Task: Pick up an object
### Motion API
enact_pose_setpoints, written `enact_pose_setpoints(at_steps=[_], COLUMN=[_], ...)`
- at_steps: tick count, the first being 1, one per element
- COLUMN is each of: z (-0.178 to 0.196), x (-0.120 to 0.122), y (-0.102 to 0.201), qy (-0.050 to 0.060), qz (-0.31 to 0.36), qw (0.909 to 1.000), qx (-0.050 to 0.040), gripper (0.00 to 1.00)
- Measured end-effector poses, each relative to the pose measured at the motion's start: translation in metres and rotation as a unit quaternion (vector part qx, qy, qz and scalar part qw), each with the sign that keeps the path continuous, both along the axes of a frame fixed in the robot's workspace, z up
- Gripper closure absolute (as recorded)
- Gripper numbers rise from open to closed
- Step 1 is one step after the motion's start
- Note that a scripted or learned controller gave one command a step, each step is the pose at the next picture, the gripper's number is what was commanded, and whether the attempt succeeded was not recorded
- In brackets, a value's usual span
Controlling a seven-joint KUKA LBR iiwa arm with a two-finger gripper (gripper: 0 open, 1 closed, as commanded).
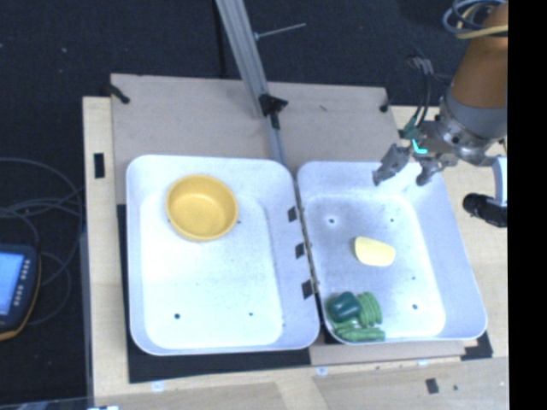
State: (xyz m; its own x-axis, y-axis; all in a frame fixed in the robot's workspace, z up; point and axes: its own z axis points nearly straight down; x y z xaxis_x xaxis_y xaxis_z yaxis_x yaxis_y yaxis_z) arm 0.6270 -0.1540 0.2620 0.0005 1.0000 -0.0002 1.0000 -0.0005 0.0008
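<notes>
My arm (480, 75): orange band above wrist, grey metal collar below it. Looped grey cables (472, 11) at top. Small teal-lit spot near wrist flange. My gripper (407, 171): two short grey fingers (387, 167) on compact dark-and-grey body. Thin black wire alongside wrist.

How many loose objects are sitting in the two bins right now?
3. A yellow bowl in the left bin, a pale yellow piece mid right bin, and a green item at that bin's near-left corner, possibly hiding something beneath it.
</notes>
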Motion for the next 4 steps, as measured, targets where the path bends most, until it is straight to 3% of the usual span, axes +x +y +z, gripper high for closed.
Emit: enact_pose_setpoints(at_steps=[1, 4], z=[0.000, -0.156], x=[0.000, -0.007], y=[0.000, 0.002], qy=[0.000, 0.002], qz=[0.000, 0.000], qw=[1.0000, 1.0000], qx=[0.0000, 0.0002], gripper=[0.00, 0.00])
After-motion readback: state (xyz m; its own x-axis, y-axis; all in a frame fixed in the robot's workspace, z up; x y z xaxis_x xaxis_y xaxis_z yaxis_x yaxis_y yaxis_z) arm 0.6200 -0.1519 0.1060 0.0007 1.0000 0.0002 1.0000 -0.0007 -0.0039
